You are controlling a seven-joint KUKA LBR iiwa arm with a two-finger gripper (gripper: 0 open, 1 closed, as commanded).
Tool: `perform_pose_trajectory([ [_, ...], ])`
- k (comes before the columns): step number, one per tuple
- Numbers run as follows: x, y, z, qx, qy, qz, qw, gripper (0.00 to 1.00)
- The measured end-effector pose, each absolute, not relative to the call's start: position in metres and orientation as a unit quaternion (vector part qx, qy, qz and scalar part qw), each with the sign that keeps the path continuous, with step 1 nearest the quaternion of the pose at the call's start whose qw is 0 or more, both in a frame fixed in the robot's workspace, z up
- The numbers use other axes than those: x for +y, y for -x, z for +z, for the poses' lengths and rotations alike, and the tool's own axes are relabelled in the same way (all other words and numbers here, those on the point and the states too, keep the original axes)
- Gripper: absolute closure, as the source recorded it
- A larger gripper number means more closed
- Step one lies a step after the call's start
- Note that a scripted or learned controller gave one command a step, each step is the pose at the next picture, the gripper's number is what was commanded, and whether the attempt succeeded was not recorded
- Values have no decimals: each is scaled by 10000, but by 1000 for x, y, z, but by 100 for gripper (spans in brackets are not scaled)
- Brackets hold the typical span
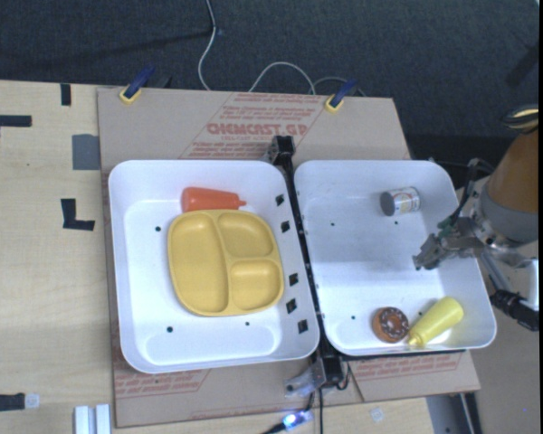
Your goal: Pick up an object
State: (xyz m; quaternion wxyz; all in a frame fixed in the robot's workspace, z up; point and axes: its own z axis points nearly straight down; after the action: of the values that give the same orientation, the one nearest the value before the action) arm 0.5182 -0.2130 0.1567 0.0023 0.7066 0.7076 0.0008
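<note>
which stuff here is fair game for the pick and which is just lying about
Pickable things:
- small can, donut and yellow bottle in the right bin, near the gripper
- yellow divided plate and orange carrot in the left bin

Lying about:
- cardboard sheet
- clamps
- white cable

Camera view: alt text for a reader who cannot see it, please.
The arm's hand hovers inside the right bin, near a small can, a donut and a yellow bottle. The left bin holds a yellow divided plate and a carrot.
</note>
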Motion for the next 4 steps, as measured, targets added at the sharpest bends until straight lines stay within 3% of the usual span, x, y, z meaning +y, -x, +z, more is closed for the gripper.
perform_pose_trajectory([
  [1, -213, -520, 210, 7077, -7066, 9, 24, 100],
  [4, -63, -555, 229, 7094, -7048, 6, -9, 100],
])
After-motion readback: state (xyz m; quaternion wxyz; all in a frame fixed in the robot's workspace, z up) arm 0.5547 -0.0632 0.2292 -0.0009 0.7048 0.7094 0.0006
